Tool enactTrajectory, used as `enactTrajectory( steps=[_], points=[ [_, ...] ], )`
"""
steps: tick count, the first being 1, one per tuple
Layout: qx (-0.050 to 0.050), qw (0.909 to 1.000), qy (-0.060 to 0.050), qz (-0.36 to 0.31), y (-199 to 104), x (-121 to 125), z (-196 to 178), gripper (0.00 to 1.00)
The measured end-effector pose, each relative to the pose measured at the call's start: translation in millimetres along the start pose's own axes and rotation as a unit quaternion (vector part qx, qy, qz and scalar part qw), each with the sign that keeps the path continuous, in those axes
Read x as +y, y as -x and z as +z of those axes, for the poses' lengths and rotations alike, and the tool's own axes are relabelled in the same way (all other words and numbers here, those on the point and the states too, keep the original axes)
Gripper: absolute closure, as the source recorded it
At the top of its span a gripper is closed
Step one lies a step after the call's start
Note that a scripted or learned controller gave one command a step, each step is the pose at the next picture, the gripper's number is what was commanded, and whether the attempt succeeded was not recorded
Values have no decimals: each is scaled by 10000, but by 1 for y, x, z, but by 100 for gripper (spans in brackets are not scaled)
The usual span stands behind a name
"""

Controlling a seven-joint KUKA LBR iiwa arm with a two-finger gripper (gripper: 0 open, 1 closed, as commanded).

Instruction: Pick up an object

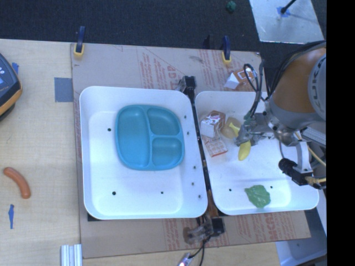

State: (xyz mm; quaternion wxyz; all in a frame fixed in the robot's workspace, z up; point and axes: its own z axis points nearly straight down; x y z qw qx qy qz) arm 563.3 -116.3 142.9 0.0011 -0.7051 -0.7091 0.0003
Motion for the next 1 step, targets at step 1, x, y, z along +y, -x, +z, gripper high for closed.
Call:
enactTrajectory(
  steps=[1],
  points=[
    [1,10000,-1,5,-74,-14,-49,100]
  ],
)
